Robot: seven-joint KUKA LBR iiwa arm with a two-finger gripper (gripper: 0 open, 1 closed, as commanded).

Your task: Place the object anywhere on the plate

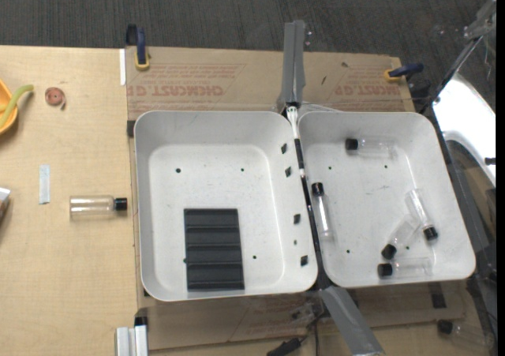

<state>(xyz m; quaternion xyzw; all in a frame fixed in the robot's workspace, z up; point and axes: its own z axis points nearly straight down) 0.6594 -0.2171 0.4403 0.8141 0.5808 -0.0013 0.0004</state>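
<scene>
Vial (420, 216) in rt bin (442, 149), cap toward lower-rt

A pale grey stretch of the arm (467, 108) lies just outside the far right corner of the right bin (363, 114), slanting away from the bin's rim toward the picture's right edge.

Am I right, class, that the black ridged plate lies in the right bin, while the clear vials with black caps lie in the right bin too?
Not quite. The camera view shows the black ridged plate in the left bin, not the right. The clear vials with black caps do lie in the right bin.
</scene>
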